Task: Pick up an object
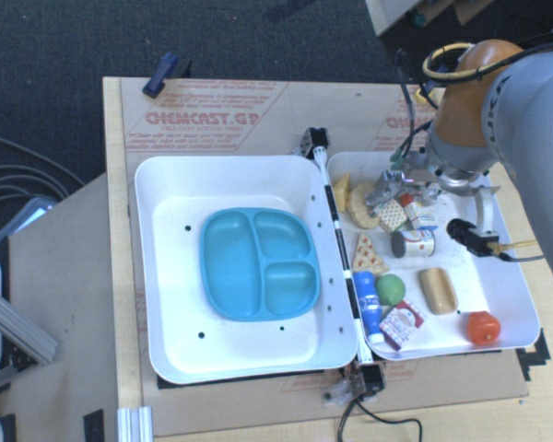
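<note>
Camera view from my end: the arm (498, 90) comes in from the right and its tool (398, 190) is down in the back part of the right bin (525, 293), sitting right over a cluster of snack-looking items. I honestly can't tell how the tool is set, it's too cluttered and small there to make out, so I won't claim it has anything.

Stuff in the right bin: a yellowish banana piece (340, 191) by the back left wall, a round cookie-like thing (361, 208) just beside it, a cracker (392, 215) touching that, and a small can (417, 242) near the middle. A triangular wedge (369, 254) lies along the divider, with a blue and white tube (367, 302) in front of it. A green ball (391, 289) sits just beside the tube, a red and white packet (401, 324) near the front, a tan bread roll (437, 289) to the right, and a red tomato (482, 328) in the front right corner.

Left bin (166, 339) holds a blue divided plate (258, 263), lying flat in the middle. Both bins rest on the tabletop (212, 118), which has a printed brown sheet on it.
</note>
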Robot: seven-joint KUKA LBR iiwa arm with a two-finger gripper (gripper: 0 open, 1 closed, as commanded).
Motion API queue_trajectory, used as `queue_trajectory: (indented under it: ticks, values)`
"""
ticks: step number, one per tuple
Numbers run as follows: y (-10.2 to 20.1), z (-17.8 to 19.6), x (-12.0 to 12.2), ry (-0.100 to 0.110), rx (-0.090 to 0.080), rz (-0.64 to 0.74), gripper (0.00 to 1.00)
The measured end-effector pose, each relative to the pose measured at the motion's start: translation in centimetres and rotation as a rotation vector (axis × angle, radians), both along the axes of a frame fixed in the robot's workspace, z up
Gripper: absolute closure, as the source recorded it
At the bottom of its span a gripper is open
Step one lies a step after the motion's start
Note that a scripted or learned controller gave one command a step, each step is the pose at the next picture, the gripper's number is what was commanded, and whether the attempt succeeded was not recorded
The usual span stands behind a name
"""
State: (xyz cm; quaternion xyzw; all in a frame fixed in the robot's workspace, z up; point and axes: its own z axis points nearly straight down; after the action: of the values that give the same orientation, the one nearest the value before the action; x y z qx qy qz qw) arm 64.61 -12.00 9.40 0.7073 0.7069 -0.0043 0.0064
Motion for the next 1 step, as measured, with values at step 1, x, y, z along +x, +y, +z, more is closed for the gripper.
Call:
queue_trajectory:
  ticks: [1]
  values:
    - [0.24, 0.01, 0.63, 0.005, -0.006, -0.002, 0.00]
